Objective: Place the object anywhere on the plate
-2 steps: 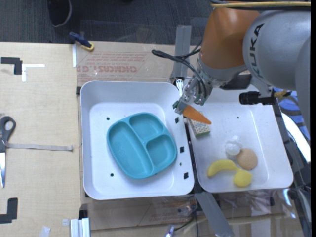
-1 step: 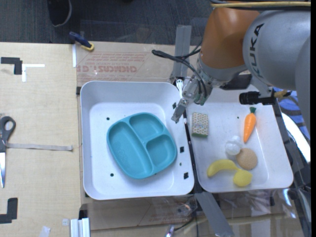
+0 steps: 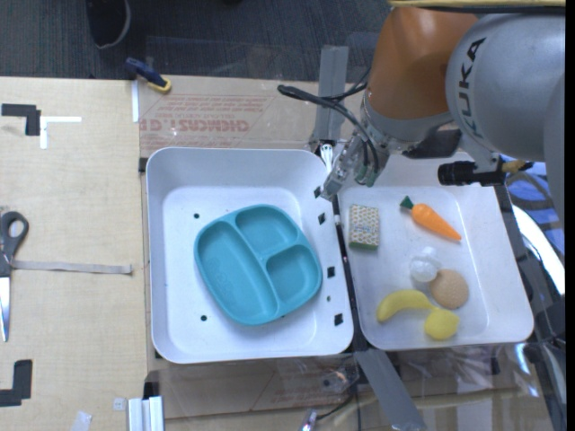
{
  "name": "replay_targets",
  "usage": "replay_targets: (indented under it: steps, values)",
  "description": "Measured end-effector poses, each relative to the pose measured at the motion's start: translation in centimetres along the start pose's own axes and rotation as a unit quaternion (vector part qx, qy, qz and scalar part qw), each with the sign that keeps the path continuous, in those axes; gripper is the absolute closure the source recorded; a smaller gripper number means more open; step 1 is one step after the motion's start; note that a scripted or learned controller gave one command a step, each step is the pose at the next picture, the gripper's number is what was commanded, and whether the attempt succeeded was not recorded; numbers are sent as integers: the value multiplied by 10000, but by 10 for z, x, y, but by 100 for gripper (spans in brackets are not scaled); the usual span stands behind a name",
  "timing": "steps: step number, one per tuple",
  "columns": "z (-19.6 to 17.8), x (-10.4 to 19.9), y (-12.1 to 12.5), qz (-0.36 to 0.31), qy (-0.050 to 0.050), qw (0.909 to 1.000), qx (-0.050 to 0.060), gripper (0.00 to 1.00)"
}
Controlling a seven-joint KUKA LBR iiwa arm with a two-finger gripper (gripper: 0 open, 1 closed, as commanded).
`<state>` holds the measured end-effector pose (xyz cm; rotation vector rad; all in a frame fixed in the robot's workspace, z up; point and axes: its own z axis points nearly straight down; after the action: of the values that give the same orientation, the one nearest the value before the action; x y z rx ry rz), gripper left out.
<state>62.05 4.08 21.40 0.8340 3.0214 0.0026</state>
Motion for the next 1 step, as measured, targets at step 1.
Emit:
replay_targets:
  steps: [1]
  values:
    - [-9,78,20,-579,25,9983,11,100]
